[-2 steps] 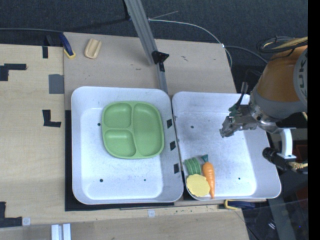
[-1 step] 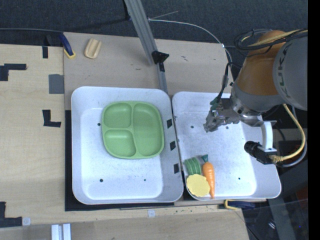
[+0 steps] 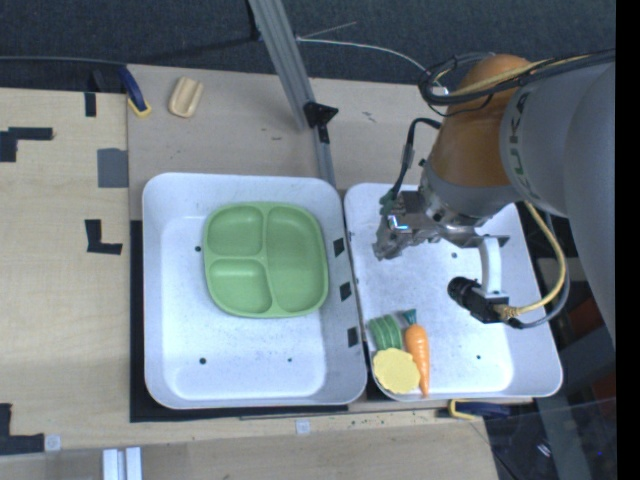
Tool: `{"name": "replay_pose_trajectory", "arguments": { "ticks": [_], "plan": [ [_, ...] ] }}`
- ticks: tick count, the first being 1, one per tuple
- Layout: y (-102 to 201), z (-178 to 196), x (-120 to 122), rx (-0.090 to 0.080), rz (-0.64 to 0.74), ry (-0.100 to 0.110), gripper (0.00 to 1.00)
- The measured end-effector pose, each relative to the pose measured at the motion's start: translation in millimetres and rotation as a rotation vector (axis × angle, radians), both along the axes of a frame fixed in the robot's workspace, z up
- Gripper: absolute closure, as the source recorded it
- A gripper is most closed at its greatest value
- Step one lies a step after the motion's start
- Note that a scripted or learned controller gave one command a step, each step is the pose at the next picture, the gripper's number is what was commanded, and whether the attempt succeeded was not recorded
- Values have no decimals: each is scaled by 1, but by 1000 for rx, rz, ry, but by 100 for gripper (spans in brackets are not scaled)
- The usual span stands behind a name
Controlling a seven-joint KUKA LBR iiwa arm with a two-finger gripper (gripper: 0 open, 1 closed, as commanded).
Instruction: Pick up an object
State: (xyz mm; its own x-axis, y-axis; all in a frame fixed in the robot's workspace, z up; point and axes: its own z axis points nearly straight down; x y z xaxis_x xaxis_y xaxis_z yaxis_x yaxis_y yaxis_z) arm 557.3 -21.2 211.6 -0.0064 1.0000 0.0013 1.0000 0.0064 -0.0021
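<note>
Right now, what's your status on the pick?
Gripper over right bin, nothing seen in it. Toy carrot, yellow piece, green item clustered at near-left corner. Path unobstructed.

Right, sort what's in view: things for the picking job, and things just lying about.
Job:
- robot's hand
- orange toy carrot
- yellow round toy
- green leafy toy
- right white bin

Lying about:
- green divided plastic plate
- left white bin
- tan block on bench

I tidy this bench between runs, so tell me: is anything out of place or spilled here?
Nothing looks spilled or damaged. The green divided plate lies flat in the left bin. The carrot and yellow piece sit crowded into the right bin's near left corner. One small tan block lies outside the bins on the bench.
</note>
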Motion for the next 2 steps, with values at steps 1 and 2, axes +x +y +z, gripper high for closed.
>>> {"name": "replay_pose_trajectory", "arguments": {
  "ticks": [1,2],
  "plan": [
    [44,2,6,0,0,0,100],
    [92,15,10,0,0,-1,100]
  ]
}}
